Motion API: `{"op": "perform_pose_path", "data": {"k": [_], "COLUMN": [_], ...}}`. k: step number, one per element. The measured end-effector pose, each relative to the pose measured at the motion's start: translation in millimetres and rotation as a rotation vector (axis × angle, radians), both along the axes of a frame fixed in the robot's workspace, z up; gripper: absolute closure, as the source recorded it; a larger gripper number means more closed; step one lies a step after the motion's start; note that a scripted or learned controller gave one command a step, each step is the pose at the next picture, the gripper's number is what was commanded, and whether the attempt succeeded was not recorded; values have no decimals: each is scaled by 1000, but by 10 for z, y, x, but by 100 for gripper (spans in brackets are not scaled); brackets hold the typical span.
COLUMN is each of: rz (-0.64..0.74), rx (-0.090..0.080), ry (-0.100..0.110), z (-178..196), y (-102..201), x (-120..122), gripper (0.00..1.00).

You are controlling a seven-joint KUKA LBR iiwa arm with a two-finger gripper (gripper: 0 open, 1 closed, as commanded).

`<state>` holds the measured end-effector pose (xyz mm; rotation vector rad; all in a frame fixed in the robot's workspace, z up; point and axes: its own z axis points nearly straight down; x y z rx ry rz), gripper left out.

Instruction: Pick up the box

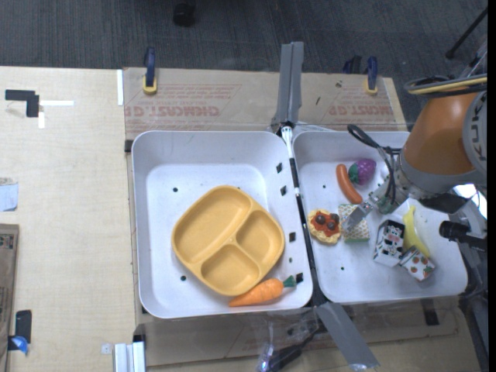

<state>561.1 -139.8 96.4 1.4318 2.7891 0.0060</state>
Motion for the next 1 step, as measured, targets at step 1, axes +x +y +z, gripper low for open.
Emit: {"op": "perform_pose_path", "data": {"k": [1], "rz": [67], "rx": [-1], "ry": [8], "z": [-49], "y": [277], "x": [-411], "gripper": [0]}}
